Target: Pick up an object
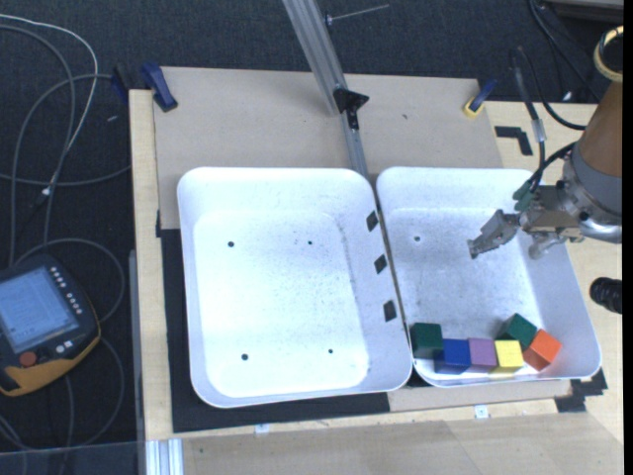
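Blocks [485,348] crowd near edge of right bin [435,216], touching in row: small, rigid, likely light, flat-sided. Best hold: opposite flat faces of orange end block [543,348]. Claw [514,236] open, empty, hovering above bin middle.

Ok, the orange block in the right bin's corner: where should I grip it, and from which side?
Probably from straight above. The orange block sits against the right bin wall, beside the yellow block and dark green block, so pinch whichever pair of faces looks free.
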Robot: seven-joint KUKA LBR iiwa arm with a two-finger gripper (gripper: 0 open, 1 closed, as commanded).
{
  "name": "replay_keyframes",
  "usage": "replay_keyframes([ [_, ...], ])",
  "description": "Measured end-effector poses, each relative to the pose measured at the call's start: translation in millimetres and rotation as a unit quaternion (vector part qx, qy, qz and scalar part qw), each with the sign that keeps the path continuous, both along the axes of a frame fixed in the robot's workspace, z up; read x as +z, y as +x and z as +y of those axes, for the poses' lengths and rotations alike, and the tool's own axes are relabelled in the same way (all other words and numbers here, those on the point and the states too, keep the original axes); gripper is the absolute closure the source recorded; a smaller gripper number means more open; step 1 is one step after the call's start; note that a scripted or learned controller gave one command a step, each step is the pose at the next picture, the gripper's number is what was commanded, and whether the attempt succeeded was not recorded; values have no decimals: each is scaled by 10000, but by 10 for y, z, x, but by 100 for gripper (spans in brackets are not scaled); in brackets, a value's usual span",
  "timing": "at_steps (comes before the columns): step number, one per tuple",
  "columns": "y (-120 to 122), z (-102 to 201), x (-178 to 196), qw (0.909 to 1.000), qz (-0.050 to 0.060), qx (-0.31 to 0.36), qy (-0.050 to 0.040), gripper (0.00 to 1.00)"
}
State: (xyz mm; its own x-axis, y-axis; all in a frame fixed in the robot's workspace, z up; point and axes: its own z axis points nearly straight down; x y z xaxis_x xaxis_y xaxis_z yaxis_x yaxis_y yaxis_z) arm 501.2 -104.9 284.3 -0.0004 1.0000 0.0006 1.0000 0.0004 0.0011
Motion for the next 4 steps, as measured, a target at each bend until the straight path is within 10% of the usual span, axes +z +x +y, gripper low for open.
replay_keyframes([
  [1,319,311,-894,10000,51,15,13,0],
  [2,332,293,-737,10000,-2,0,5,100],
  [3,345,-220,-878,10000,7,-22,-12,100],
  [4,843,263,-1182,10000,-1,32,6,100],
])
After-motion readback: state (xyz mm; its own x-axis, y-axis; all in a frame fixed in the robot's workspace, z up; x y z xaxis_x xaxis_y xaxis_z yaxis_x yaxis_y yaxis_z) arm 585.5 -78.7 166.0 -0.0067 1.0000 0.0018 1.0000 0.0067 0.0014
